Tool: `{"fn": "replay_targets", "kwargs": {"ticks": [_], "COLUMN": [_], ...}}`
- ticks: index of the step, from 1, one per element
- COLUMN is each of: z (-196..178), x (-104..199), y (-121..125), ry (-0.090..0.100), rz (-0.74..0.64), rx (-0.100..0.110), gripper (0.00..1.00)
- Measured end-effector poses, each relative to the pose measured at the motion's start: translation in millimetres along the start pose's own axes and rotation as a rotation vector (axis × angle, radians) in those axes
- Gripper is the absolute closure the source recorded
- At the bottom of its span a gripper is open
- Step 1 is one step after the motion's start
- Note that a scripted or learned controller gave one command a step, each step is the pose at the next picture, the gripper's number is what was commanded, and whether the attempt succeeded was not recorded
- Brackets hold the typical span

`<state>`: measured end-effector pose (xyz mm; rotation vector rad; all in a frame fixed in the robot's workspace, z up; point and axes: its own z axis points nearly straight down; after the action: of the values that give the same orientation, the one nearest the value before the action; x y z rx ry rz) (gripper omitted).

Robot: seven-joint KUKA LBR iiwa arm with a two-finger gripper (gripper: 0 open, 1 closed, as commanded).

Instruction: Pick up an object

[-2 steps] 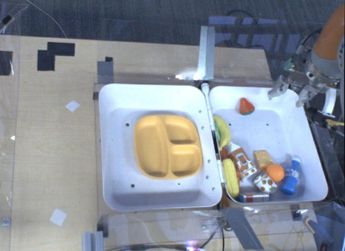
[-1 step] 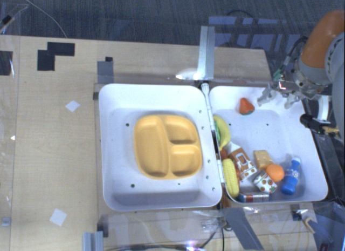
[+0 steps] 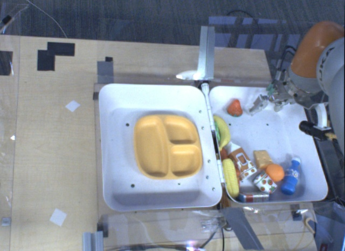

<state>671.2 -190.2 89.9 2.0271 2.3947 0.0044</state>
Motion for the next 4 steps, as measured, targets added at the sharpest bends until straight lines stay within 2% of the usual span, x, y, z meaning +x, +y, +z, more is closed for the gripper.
{"fn": "replay_targets", "kwargs": {"ticks": [1, 2, 3, 4], "z": [-14.5, -91.8, -101.1, -81.4], "x": [0.6, 72.0, 70.8, 99.2], "y": [4.2, -9.4, -9.4, 7.5], "ry": [-0.007, -0.001, -0.002, 0.002], "rz": [-0.007, -0.005, -0.006, 0.018], "rx": [-0.013, -0.011, -0.011, 0.0], "gripper": [1.0, 1.0, 1.0, 1.0]}}
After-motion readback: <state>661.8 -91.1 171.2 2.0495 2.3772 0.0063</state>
